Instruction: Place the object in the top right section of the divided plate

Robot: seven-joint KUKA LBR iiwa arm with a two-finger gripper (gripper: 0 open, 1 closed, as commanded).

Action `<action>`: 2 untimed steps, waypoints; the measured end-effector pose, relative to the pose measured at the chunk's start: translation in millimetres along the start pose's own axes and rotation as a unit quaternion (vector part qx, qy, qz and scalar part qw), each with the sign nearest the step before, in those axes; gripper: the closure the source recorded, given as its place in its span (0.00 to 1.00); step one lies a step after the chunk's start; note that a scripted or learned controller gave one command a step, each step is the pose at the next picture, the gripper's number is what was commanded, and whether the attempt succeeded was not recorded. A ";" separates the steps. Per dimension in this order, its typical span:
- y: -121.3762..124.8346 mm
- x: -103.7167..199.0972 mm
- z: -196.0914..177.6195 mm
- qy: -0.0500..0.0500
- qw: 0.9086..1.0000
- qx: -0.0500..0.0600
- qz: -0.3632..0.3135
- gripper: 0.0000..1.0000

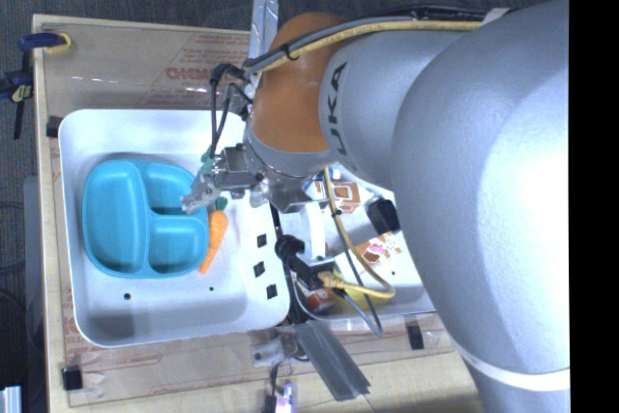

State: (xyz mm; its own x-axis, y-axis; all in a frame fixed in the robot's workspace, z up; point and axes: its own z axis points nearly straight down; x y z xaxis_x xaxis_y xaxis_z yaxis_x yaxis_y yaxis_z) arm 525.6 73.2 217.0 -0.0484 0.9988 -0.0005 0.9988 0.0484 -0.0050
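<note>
Overhead, grey arm [464,160] reaches into left white bin [73,145]. Gripper [205,193] hovers at right edge of blue divided plate [145,218]; finger state: cannot tell. Toy carrot [215,237] lies just beside plate, seemingly ungrasped. Likely pick step; next: secure carrot, carry to top right section.

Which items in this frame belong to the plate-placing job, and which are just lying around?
Job items:
- blue divided plate in the left bin
- toy carrot lying at the plate's right edge
- end effector over the plate's right side

Lying about:
- small printed packets in the right bin, partly hidden by the arm
- blue clamp at the bench corner
</note>
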 end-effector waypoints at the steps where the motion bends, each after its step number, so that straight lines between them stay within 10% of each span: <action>1: -47.1 58.7 103.3 0.000 0.992 0.000 0.123 0.00; 2: 2.8 9.5 25.9 0.000 0.998 0.000 0.059 0.00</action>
State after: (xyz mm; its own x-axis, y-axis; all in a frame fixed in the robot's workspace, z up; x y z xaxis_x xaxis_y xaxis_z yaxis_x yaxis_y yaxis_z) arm 527.8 82.8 191.0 0.0699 0.9976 -0.0004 0.9975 -0.0699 -0.0046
